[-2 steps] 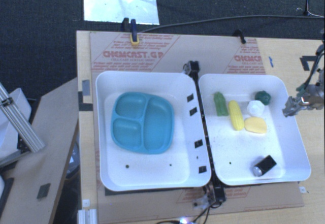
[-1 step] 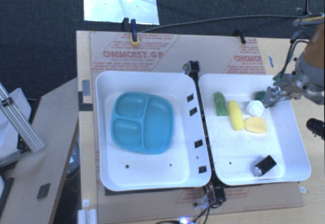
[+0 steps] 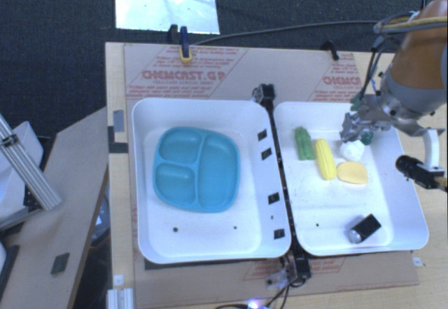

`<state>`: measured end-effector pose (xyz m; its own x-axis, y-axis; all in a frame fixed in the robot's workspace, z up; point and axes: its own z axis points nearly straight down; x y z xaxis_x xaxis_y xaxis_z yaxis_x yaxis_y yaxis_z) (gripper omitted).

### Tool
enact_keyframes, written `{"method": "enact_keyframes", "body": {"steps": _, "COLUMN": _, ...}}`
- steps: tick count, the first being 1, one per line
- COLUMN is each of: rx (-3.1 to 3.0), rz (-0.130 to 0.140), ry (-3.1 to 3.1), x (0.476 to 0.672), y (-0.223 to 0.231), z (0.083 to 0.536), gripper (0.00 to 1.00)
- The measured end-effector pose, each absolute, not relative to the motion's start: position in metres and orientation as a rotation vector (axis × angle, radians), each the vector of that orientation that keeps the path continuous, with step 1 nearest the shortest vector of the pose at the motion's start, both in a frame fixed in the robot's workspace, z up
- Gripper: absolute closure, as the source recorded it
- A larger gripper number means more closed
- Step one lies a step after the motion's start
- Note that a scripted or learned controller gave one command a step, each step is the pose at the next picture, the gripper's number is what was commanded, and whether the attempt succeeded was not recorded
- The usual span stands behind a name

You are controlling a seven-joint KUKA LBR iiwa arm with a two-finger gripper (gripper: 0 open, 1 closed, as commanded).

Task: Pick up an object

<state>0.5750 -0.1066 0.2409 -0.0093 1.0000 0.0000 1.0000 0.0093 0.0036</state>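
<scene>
We see the end effector (image 3: 358, 131) poised over a white object (image 3: 352, 150), its target we judge; finger state indiscernible.

arm (image 3: 413, 83): grey shell | orange band | metal pincer (image 3: 358, 131)

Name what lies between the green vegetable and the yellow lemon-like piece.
The yellow corn cob lies between the green vegetable and the yellow lemon-like piece, seen from the camera view.
</scene>
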Motion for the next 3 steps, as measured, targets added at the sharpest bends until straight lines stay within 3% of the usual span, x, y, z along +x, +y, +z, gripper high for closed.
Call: {"method": "enact_keyframes", "body": {"steps": 3, "rx": 2.211, "rz": 0.003, "ry": 2.231, "x": 0.635, "y": 0.045, "z": 0.230, "gripper": 1.00}}
